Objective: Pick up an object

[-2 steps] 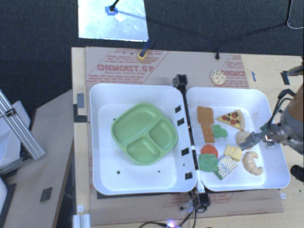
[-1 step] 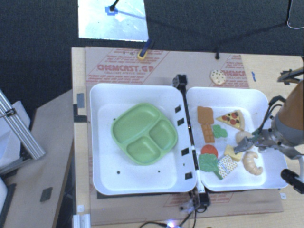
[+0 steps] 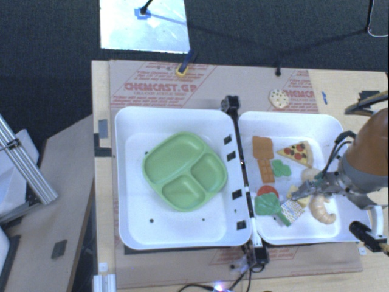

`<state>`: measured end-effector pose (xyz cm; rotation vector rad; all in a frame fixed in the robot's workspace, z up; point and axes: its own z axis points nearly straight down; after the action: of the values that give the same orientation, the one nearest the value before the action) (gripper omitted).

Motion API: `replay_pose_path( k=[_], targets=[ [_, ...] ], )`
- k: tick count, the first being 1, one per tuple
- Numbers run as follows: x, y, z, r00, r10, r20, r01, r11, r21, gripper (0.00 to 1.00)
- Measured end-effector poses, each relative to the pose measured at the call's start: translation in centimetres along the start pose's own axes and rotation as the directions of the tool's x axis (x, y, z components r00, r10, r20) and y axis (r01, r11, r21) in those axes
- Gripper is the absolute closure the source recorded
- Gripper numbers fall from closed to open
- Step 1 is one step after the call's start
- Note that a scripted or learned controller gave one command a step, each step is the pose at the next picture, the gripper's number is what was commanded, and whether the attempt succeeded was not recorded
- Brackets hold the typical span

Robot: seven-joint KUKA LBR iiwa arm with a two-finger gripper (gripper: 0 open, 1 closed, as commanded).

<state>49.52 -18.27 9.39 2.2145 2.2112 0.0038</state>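
Gripper (image 3: pixel 299 191) low in right bin (image 3: pixel 331 123), jaw state can't tell. Around it: croissant (image 3: pixel 321 209), tomato (image 3: pixel 267 191), broccoli (image 3: pixel 268 205), pizza slice (image 3: pixel 295 152). Green plate (image 3: pixel 185 171) in left bin (image 3: pixel 130 181).

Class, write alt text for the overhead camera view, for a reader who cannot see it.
A grey robot arm's claw reaches from the right into the right white bin among toy foods: a pizza slice, orange waffle and croissant. The left white bin holds a green divided plastic tray.
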Motion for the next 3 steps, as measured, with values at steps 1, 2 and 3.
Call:
replay_pose_path(
  k=[1,2,3],
  targets=[
    [-0.3,0.5,-1.5,1.0,0.0,0.008,0.0,1.0,-0.017,1.0],
    [0.0,0.2,-6.0,1.0,-0.005,-0.005,0.005,1.0,0.006,1.0],
    [-0.9,1.0,-11.7,1.0,-0.005,-0.004,0.005,1.0,0.003,1.0]
  ],
)
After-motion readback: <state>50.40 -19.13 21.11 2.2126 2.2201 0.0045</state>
